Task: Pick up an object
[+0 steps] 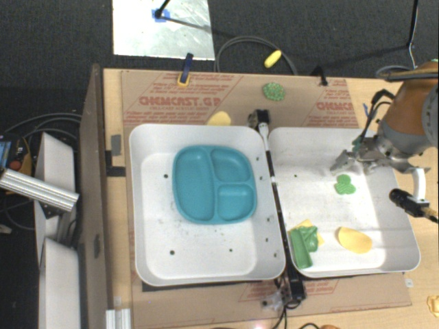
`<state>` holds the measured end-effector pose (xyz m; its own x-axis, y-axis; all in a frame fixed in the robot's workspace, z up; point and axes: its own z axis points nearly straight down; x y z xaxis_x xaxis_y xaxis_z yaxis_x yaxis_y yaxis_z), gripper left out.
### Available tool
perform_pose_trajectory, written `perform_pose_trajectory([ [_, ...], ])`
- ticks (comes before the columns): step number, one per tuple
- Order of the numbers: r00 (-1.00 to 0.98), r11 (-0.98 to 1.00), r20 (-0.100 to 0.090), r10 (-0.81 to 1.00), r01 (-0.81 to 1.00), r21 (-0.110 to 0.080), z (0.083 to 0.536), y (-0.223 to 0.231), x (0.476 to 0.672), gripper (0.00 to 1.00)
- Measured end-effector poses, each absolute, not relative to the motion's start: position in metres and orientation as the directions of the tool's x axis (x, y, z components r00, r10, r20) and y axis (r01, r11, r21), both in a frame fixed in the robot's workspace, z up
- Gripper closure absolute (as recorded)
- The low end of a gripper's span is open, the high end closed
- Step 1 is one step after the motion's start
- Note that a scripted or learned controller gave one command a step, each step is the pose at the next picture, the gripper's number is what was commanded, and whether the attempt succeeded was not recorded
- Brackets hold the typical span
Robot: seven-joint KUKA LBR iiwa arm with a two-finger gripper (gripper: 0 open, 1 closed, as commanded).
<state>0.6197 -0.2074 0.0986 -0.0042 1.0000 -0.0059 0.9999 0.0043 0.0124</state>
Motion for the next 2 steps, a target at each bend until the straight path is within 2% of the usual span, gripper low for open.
perform_pose_trajectory([
  [1,-0.006,0.006,0.002,1.0,1.0,-0.002,0.083,-0.173,0.599,0.0],
  [2,0.002,-0.002,-0.003,1.0,1.0,0.004,0.109,-0.209,0.588,0.0],
])
